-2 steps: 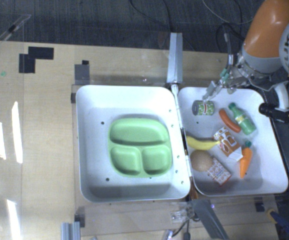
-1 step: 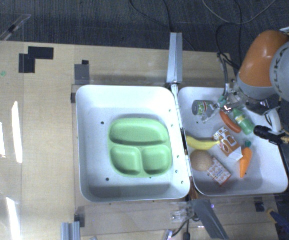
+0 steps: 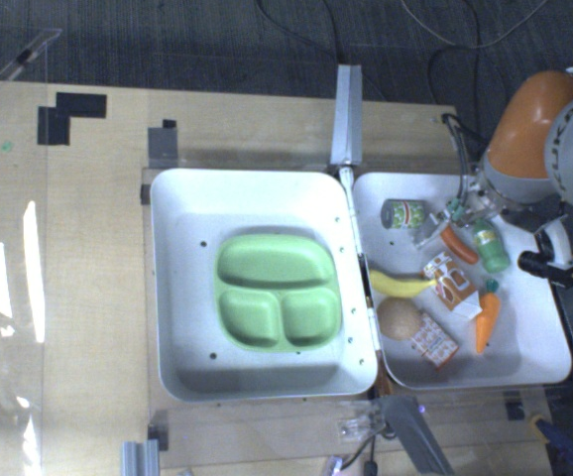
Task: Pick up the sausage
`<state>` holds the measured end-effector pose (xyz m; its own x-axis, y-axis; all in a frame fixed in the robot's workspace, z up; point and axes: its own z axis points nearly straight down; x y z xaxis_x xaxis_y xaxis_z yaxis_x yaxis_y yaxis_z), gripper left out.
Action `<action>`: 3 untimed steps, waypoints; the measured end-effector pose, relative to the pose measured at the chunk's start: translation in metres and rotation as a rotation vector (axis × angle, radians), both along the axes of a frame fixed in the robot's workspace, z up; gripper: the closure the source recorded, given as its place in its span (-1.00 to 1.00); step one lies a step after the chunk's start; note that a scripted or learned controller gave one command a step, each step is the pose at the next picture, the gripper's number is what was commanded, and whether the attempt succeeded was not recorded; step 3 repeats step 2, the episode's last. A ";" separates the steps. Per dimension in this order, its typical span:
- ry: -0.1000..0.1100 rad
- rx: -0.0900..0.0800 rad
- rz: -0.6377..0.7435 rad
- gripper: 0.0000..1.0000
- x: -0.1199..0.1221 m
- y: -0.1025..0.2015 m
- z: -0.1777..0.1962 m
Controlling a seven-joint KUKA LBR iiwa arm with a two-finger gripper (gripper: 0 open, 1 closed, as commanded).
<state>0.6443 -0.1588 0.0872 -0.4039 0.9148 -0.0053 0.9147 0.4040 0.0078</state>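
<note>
The sausage (image 3: 459, 246) is a short red-orange link lying at a slant in the right bin (image 3: 534, 360), between a green can and a green bottle. My gripper (image 3: 452, 216) reaches in from the right and hangs just above the sausage's upper end. The wrist covers the spot where it meets the sausage. I cannot see anything lifted off the bin floor.
Crowding the sausage are a green can (image 3: 402, 213), a green bottle (image 3: 489, 247), a small carton (image 3: 450, 283), a banana (image 3: 400, 285), a brown round fruit (image 3: 399, 318), a carrot (image 3: 486, 321) and a flat packet (image 3: 433, 340). The left bin (image 3: 177, 266) holds a green divided tray (image 3: 275, 289).
</note>
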 end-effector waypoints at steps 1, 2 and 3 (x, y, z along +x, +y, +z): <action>-0.009 0.001 0.001 1.00 0.003 0.002 0.013; 0.000 0.000 0.031 1.00 -0.006 0.057 0.117; 0.000 0.000 0.031 1.00 -0.006 0.057 0.117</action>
